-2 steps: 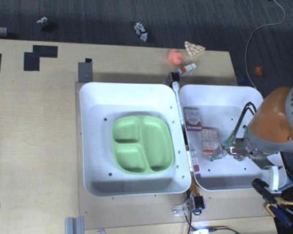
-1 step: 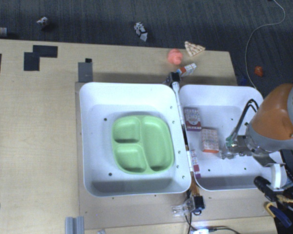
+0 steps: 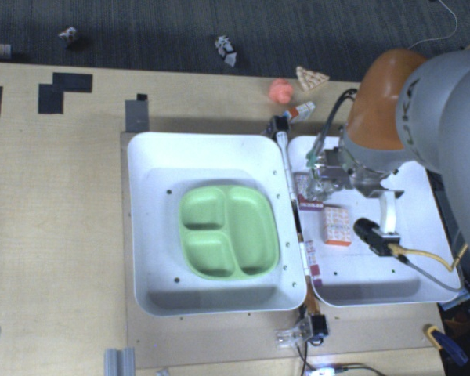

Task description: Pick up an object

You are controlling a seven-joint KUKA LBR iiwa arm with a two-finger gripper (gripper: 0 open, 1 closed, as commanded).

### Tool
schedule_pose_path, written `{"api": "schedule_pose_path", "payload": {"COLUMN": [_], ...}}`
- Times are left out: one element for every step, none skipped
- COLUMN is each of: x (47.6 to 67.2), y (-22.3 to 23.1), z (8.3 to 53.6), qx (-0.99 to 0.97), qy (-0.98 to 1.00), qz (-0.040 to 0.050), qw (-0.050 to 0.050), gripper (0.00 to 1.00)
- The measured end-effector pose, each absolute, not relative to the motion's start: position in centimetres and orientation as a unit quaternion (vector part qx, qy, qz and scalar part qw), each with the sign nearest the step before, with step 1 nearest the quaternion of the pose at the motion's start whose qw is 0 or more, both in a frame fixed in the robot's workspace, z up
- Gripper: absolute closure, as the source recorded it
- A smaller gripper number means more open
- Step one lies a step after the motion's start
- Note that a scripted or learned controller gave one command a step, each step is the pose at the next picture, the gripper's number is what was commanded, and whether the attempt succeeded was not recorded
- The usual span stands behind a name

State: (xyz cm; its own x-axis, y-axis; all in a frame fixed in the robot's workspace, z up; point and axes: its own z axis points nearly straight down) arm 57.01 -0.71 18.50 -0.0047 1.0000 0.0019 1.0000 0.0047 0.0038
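One flat red-and-white packet [image 3: 336,226], right bin [image 3: 423,210]

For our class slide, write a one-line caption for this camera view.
Robot arm reaches into the right bin above a small packet; a green tray sits in the left bin.

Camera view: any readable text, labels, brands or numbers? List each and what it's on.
No text can be read.
Small box in the right bin: orange and white print, too blurred to read.
Packet at that bin's left edge, under the gripper: dark red band, print too small to read.
Green tray in the left bin: no marks.
Arm: no label visible.
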Motion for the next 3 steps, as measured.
{"api": "schedule_pose_path", "payload": {"x": [57.0,52.5,55.4], "y": [-0.8,-8.0,-8.4], "z": [18.5,18.5,8.7], "qx": [0.705,0.706,0.706], "qy": [0.709,0.708,0.708], "qz": [0.0012,0.0006,0.003], "qw": [0.001,0.001,0.003], "gripper": [0.0,0.0,0.0]}}
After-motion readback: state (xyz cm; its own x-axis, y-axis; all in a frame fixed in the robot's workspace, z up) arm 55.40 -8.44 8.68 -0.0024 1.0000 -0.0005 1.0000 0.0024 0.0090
